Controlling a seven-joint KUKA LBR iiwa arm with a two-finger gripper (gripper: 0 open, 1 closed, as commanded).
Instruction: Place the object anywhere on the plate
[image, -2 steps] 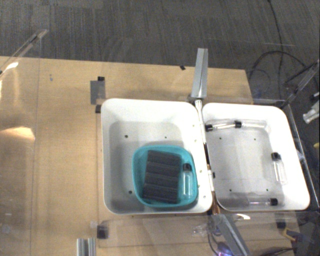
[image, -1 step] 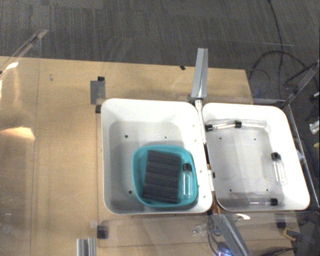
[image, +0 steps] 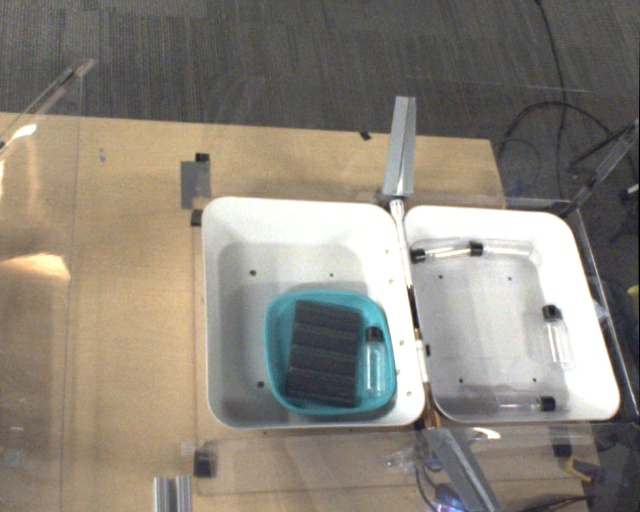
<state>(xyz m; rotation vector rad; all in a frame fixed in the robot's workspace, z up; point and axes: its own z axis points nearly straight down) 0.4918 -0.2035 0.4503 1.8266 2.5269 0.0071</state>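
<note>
While the teal plate (image: 280, 335) hugs the left bin's (image: 225, 240) near-right corner, a ridged block (image: 322, 352) covers it.

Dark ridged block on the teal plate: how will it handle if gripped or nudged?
The block looks like ribbed foam, so probably light and squashy under the fingers. It lies flat and broad on the plate, so unlikely to roll or tip. Its ridges probably give grip, not slip.

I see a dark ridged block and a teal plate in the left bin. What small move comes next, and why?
Probably no further placing move. The dark grey ridged block already lies flat inside the teal square plate in the left white bin, beside a small clear bottle, so the task looks done.
</note>
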